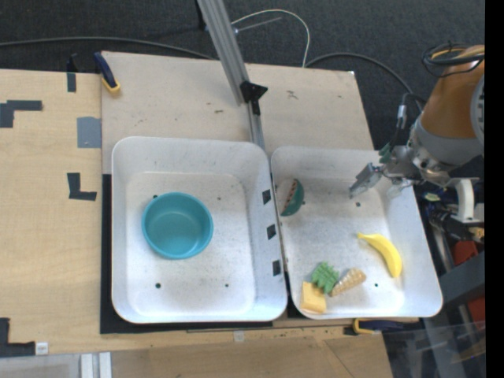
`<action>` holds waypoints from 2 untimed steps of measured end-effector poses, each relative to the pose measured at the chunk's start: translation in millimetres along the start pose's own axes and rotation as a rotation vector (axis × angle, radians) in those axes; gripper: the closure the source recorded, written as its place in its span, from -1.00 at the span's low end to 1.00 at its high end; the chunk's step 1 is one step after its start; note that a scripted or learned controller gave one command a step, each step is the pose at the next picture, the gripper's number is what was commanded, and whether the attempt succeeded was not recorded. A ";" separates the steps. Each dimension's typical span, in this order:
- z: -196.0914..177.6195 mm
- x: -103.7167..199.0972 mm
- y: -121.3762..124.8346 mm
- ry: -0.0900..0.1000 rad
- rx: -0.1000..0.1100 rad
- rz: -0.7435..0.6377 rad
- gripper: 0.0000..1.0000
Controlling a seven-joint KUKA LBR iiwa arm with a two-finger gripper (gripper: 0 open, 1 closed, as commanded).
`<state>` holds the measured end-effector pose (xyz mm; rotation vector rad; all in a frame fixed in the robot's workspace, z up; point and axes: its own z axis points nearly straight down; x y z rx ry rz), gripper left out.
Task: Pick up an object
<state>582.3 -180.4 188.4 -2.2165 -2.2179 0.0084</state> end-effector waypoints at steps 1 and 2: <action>45.3 -1.1 3.8 0.000 -0.002 -0.001 -1.00; 99.8 0.0 2.4 0.000 -0.001 -0.001 -1.00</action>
